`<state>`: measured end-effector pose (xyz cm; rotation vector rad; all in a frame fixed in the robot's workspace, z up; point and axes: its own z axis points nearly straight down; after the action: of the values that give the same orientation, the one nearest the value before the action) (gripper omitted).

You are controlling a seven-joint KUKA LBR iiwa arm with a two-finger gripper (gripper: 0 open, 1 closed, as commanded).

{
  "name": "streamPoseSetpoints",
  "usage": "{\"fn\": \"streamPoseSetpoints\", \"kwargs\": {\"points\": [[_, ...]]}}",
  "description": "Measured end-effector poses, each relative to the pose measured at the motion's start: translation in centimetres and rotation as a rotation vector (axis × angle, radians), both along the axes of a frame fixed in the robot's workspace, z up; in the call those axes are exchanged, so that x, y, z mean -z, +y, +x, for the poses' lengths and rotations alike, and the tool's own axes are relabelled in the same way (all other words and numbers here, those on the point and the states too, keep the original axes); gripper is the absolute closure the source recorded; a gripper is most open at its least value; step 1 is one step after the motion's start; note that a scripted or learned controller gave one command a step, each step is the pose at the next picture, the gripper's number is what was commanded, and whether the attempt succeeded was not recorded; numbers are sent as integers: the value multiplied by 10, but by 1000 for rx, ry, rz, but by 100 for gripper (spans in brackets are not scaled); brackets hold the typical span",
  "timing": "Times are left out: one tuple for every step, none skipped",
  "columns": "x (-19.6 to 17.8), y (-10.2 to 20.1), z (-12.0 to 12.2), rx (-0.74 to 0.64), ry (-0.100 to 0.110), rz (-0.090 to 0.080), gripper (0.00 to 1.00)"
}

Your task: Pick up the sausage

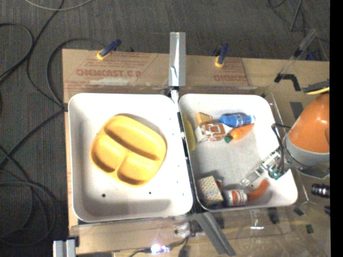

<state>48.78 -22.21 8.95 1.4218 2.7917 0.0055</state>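
Note:
The sausage point(259, 189), a short curved red-orange piece, lies near the front right corner of the right bin point(268, 104). My gripper point(252, 178) reaches in from the right at a slant, its tip low over the bin floor just above and left of the sausage. The view shows nothing held in it. The arm's orange band point(315, 123) hangs over the bin's right rim.
A small red-and-white jar point(235, 197) lies touching the sausage's left end, with a tan sponge-like block point(209, 190) beside it. At the bin's back are a carrot point(239, 132), a blue bottle point(236, 119), a small carton point(210, 131) and a banana point(188, 135). The left bin point(80, 159) holds a yellow divided tray point(128, 149).

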Motion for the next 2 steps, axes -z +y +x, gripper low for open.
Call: {"fn": "streamPoseSetpoints", "kwargs": {"points": [[0, 1, 1, 53, -2, 2, 0], [0, 1, 1, 58, -3, 3, 0]]}}
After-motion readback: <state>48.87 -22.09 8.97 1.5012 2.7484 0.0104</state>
